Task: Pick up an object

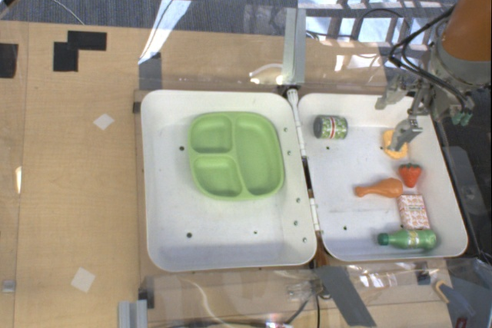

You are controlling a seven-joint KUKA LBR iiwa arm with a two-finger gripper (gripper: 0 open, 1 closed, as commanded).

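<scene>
The right bin (346, 219) holds several small objects: a green can (330, 127) lying on its side, a yellow-orange piece (395, 147), a red strawberry (412, 174), an orange drumstick (380, 188), a pink box (413, 211) and a green bottle (407, 240) lying flat. My gripper (398, 117) hangs over the bin's upper right part, just above the yellow-orange piece. Its two grey fingers stand apart with nothing between them. The lower fingertip (407, 131) sits right at the top edge of that piece.
The left bin (169, 226) carries a green divided plate (234, 155). A metal divider rail (302, 165) separates the two bins. The grey arm with its orange band (469, 27) and cables reach in from the upper right.
</scene>
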